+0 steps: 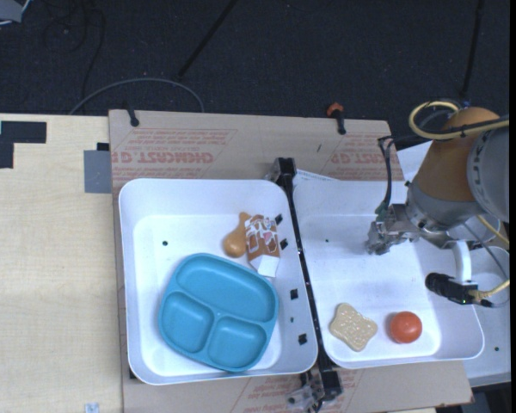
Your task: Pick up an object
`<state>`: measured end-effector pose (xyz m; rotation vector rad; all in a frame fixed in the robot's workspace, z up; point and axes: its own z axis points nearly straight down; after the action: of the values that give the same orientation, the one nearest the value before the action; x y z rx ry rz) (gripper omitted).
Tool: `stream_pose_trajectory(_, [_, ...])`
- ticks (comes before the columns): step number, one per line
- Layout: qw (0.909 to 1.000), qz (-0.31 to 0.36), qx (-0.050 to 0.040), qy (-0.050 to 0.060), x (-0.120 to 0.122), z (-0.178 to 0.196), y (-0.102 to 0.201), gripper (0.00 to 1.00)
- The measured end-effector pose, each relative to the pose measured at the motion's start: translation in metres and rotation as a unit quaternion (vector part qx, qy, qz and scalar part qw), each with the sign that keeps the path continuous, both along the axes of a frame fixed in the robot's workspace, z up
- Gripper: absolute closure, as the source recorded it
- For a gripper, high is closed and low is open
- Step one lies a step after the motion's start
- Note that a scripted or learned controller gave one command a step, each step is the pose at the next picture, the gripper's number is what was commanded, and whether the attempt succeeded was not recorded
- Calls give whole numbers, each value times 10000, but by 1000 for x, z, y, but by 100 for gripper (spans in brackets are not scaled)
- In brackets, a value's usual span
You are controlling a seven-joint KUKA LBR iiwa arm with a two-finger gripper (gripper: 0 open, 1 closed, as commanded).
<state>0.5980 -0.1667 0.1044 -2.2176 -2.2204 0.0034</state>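
In the right bin (344, 231) lie a tan cracker-like toy (353, 326) and a red tomato-like ball (405, 326), both near its front wall. My gripper (381, 242) hangs over the back right part of that bin, well above and behind both toys, with nothing seen between its fingers. The left bin (142, 222) holds a blue divided plate (218, 311) and, behind it, an orange and brown toy (253, 236) with white markings.
A black divider (294, 256) runs between the two bins. Cardboard (241, 149) lies under and behind the bins. The arm's grey body with orange band (454, 166) stands at the right, with cables looped beside it.
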Motion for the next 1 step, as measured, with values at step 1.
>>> stream_pose_trajectory(1, [10000, 0, -10, -38, 0, 64, -1, 100])
